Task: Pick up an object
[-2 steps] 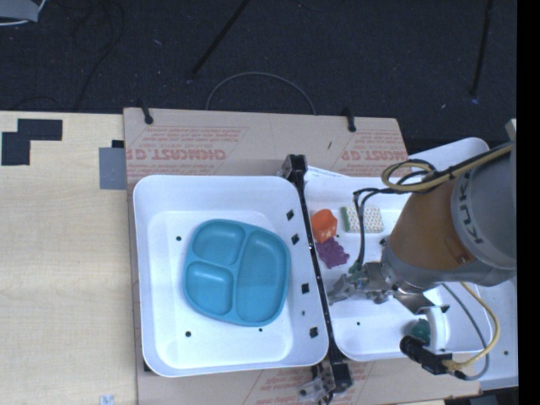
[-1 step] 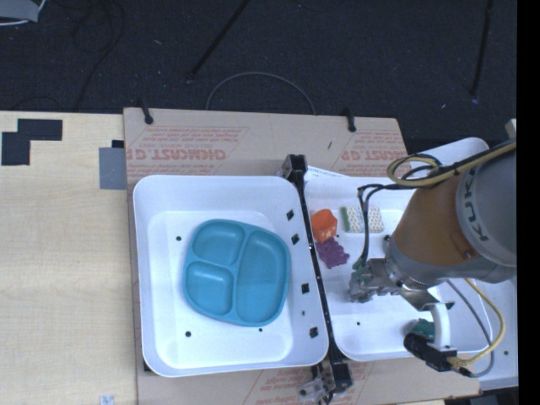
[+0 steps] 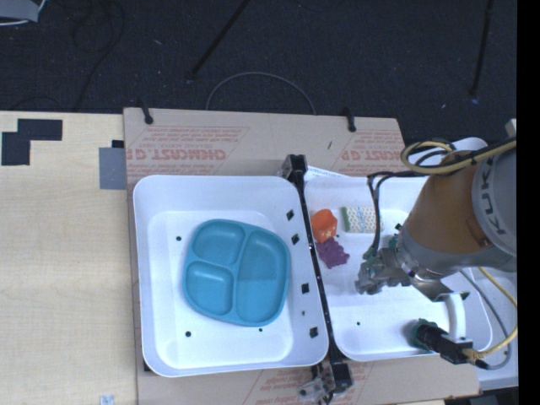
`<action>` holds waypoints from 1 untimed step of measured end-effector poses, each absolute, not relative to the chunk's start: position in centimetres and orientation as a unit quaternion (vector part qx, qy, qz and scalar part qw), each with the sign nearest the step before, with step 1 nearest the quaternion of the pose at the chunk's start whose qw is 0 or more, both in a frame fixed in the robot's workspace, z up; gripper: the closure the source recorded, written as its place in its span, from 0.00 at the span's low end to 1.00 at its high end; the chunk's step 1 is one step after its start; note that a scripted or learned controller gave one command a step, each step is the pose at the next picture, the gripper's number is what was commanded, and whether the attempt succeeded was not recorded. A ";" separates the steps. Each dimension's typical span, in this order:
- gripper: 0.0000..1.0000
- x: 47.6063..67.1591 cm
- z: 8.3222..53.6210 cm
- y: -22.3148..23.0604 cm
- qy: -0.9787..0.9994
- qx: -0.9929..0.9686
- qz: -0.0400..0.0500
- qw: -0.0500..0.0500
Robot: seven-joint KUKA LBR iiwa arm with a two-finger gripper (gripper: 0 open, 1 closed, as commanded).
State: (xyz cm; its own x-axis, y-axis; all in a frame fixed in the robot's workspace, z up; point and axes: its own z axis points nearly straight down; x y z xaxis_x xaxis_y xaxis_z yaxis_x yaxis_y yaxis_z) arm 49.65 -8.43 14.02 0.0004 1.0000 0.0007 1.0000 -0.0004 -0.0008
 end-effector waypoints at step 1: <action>1.00 49.0 19.7 -9.2 -0.706 -0.708 0.000 0.000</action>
State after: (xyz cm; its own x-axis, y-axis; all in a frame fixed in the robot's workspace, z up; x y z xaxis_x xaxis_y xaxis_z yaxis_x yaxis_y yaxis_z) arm 49.03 -9.22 19.68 0.0034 1.0000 -0.0001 1.0000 -0.0034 0.0012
